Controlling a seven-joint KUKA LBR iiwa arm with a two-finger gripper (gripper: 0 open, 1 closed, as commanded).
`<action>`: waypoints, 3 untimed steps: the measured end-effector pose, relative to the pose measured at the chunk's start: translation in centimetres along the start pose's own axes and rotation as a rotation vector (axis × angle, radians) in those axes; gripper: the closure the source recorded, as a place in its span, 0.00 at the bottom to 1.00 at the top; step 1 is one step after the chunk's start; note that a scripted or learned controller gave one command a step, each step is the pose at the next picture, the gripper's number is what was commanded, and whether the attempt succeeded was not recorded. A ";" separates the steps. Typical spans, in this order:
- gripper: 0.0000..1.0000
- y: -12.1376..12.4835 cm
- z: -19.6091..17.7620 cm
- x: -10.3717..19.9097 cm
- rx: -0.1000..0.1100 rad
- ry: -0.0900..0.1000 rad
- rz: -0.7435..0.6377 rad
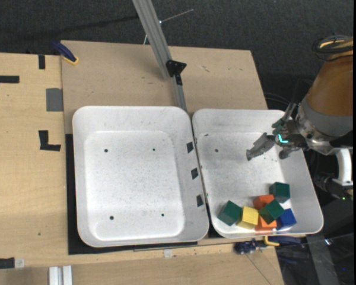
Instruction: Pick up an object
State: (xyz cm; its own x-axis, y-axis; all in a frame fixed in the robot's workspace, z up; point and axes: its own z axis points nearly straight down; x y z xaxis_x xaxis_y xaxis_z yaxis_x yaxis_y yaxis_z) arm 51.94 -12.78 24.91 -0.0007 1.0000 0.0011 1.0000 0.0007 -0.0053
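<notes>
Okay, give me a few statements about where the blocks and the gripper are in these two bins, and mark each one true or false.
1. The blocks are clustered in the near corner of the right bin. True.
2. The gripper is above the left bin. False: it is over the right bin.
3. The gripper holds a green block. False: nothing is seen between its fingers, and the blocks lie apart from it in the bin.
4. A yellow block sits between a green block and an orange block. True.
5. All the blocks are green. False: yellow, orange and blue ones are there too.
</notes>
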 end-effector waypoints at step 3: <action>0.00 -1.1 11.5 1.1 0.004 0.000 0.001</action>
State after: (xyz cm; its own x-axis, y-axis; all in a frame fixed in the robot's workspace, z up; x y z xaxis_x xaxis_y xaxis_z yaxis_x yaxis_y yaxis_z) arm 50.80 -11.67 13.46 -0.0002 1.0000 0.0013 1.0000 0.0002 -0.0090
